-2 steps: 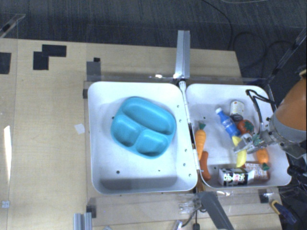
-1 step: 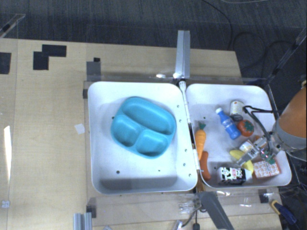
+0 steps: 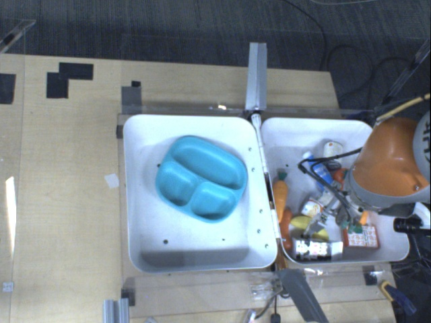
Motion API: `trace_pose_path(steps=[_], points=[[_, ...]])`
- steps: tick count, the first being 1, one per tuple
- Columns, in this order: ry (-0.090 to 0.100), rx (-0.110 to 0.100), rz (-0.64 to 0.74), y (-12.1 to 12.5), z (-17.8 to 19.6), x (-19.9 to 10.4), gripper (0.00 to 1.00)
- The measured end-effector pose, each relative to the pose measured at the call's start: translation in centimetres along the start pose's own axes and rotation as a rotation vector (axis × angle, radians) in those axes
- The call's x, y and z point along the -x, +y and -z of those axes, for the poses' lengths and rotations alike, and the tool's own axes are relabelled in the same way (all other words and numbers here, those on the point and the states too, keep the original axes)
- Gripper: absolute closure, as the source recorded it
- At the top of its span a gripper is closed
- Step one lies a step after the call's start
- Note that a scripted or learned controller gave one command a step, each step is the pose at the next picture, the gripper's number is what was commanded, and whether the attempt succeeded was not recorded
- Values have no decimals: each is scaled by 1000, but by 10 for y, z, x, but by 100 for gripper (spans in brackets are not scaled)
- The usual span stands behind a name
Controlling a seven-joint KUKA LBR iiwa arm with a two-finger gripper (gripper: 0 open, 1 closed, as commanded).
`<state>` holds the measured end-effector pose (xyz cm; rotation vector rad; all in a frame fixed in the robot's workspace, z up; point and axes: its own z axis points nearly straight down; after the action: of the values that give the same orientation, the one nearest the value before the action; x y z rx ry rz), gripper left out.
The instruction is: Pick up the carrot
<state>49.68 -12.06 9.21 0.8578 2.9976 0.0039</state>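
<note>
The pale wooden worktop [image 3: 60, 200] carried two shallow white plastic bins side by side. The left bin [image 3: 145, 247] held a blue three-compartment plastic plate [image 3: 201, 177]. The grey arm with its orange band [image 3: 390, 163] reached over the right bin [image 3: 289, 136], its hand [image 3: 330, 204] low among a clutter of small items; whether the hand was spread or pressed together could not be told. The orange carrot [image 3: 280, 204] lay along that bin's left wall, just left of the hand.

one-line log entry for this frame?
arm: over right bin | gripper: low amid clutter | carrot: lying by bin's left wall, not held | blue tray: left bin
</note>
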Motion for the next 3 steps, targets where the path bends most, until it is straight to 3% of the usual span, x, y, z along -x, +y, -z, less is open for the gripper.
trace_pose_path(steps=[1, 2, 3], points=[[2, 1, 344, 61, -2, 40, 100], [15, -6, -202, 114, 92, 6, 100], [17, -7, -243, 191, 92, -28, 100]])
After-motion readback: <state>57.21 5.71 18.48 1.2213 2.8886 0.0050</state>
